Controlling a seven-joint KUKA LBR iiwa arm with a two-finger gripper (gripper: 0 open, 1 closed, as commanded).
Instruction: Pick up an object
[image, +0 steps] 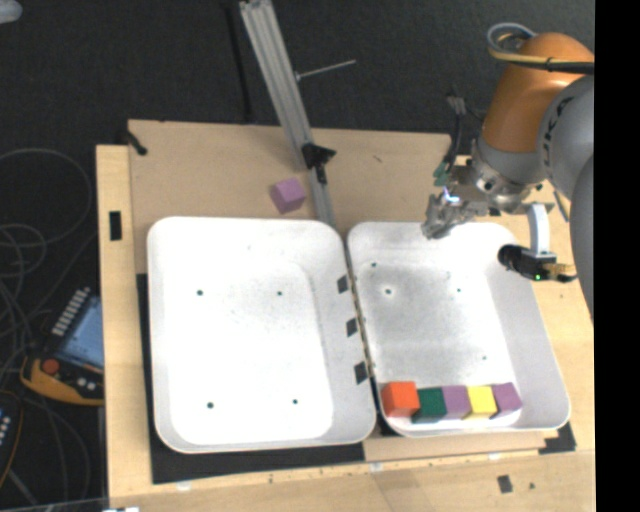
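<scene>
A row of small blocks lies along the near edge of the right bin (520, 330): an orange block (401, 398), a green block (431, 403), a purple block (456, 401), a yellow block (482, 400) and another purple block (505, 396). One more purple block (288, 194) sits on the bench beyond the left bin (240, 330). My gripper (438, 222) hangs over the far edge of the right bin, well away from the row of blocks. I see nothing between its fingers.
A slanted metal pole (290, 100) rises behind the bins, with its foot near the gap between them. Cables and a handheld controller (70, 350) lie off the bench to the left. Black clips (352, 325) join the two bins.
</scene>
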